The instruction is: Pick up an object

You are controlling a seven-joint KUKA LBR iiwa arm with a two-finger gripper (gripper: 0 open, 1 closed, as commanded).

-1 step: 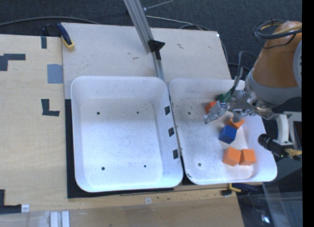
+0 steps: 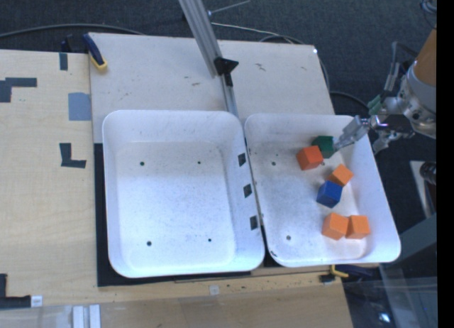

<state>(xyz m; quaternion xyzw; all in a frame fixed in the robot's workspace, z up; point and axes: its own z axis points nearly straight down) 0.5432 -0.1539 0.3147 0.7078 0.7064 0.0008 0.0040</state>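
While the gripper [image 2: 362,133] hangs over the right bin's [image 2: 298,248] far right rim, its fingers are spread and grip nothing. Just beyond the fingertips sits a green block [image 2: 325,145] — an orange block [image 2: 309,157] touches it. Other blocks cluster nearer the right wall; the left bin [image 2: 177,124] offers open floor.

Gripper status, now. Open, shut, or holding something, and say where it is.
Gripper: cannot be told. It hangs at the right bin's upper right edge, beside the green block, with nothing seen held.
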